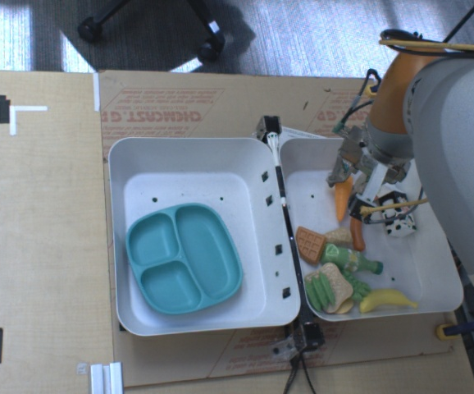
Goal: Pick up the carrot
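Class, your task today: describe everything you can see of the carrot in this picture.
The carrot is a small orange toy, plastic-looking, smooth and tapered. It hangs roughly upright in the right bin, pointed end down, its top at the claw, which appears to grip it. Its tip sits above the pile of toy food, near a waffle and a green bottle. Whether the tip touches the bin floor cannot be told.

Orange carrot (pixel 343 198), teal divided plate (pixel 184 257), yellow banana (pixel 387 301), white bins (pixel 189 156).
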Action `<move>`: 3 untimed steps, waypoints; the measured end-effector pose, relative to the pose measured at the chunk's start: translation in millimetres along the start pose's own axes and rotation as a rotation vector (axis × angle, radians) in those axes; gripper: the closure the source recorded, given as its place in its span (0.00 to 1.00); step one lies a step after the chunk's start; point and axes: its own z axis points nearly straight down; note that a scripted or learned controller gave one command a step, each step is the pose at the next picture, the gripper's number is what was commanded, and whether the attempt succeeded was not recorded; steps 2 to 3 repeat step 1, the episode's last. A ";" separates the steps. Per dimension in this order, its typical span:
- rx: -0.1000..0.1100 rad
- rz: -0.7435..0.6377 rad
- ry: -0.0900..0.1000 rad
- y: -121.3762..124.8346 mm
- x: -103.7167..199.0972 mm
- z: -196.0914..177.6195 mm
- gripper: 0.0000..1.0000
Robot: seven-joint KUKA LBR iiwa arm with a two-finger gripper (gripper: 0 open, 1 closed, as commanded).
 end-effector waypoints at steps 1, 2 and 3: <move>-0.001 0.261 0.004 -14.9 54.8 -90.9 1.00; -0.001 0.261 0.004 -14.9 54.8 -90.9 1.00; -0.001 0.261 0.004 -14.9 54.8 -90.9 1.00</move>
